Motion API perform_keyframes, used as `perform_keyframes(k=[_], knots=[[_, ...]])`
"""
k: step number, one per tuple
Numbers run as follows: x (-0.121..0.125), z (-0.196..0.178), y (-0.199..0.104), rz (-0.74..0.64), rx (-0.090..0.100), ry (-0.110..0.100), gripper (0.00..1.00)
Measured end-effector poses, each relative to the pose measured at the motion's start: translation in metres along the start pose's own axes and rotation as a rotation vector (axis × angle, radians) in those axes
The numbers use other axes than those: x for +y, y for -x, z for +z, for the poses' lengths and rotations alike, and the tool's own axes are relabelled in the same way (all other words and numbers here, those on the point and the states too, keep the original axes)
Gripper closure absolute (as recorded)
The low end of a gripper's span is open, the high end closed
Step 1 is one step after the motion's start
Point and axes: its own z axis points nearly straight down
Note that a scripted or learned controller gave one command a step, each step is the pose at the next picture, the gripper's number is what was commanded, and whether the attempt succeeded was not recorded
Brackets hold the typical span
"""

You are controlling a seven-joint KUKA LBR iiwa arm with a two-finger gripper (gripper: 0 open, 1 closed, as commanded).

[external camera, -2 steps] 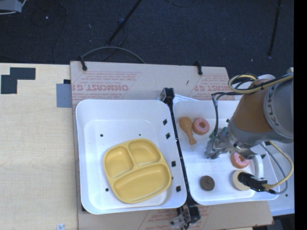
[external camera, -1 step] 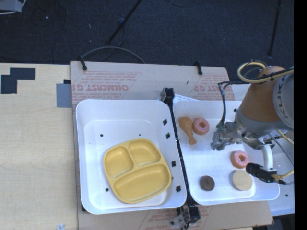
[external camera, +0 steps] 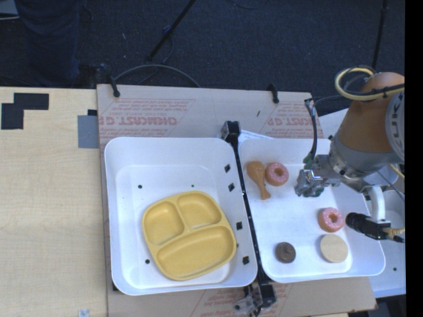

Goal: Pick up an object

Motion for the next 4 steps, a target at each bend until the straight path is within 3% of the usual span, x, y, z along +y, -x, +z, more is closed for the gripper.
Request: perform_keyframes(k=[2,4], knots=[[0.011,-0.075,-0.003,0.001,0.000,-0.002,1.00],[0.002,-0.056,-0.111,-0.002,0.001,-0.007,1.00]])
